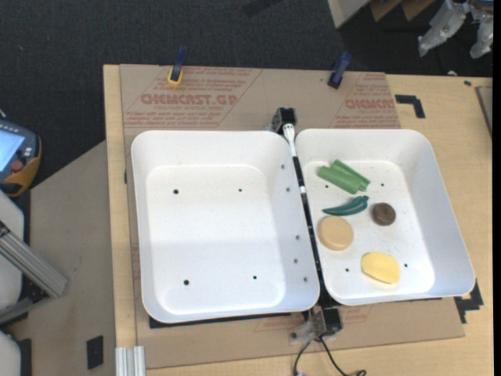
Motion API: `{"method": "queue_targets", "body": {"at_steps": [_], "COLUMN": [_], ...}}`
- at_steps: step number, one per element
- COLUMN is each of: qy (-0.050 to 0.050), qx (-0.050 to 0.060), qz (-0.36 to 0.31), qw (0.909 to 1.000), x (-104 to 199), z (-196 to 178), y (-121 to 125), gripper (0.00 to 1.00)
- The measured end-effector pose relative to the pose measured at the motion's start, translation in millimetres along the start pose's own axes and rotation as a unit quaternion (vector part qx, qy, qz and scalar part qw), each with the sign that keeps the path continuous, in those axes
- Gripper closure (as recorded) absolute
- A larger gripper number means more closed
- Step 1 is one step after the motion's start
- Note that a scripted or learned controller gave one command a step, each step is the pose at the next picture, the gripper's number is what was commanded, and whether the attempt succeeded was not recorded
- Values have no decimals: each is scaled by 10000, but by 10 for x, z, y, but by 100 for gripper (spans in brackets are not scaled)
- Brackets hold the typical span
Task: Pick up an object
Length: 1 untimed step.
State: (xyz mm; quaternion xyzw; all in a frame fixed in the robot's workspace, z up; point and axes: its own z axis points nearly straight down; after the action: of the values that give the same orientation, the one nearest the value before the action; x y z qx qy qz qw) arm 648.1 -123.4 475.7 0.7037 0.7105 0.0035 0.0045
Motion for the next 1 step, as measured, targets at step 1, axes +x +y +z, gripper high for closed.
{"method": "queue_targets", "body": {"at_steps": [1], "qy": [16], "qx": [56], "qz": [15], "qw": [10000], "x": [613], "z": [-66], "y": [-214], "gripper": [0]}}
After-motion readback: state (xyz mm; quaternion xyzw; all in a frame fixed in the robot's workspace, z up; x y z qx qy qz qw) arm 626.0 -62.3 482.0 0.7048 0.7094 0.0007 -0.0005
